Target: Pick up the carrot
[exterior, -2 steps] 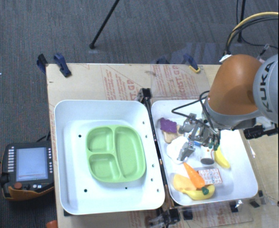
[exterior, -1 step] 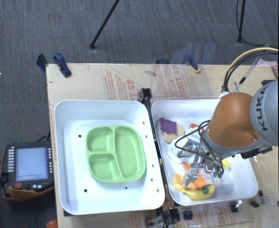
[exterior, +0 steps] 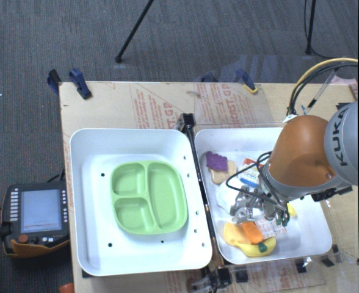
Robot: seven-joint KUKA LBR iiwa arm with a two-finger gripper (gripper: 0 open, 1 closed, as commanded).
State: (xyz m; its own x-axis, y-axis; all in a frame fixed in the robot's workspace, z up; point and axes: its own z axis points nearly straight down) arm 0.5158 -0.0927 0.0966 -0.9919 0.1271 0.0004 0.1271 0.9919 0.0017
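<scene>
As the grey arm with its orange band reaches in from the right, its gripper hangs low inside the right-hand white bin, over a cluster of toy food. How far apart its fingers stand cannot be told from this angle, nor whether anything sits between them; the wrist hides much of the mechanism.

The carrot, a small orange piece, lies just below the gripper toward the near edge of the bin, resting on top of a yellow banana with a green tip. Whether the gripper touches the carrot cannot be made out.

Up and to the left of the gripper, near the bin's far left corner, lie a purple bunch of grapes and, touching it, a tan cookie-like piece. A small item with red and blue markings sits between those and the arm.

Well to the left of the gripper, the other white bin holds a light green divided plate with three compartments. Farther left still, off the bench, rests a handheld control pendant with a grey screen. Blue clamps grip the bench's far edge.
</scene>
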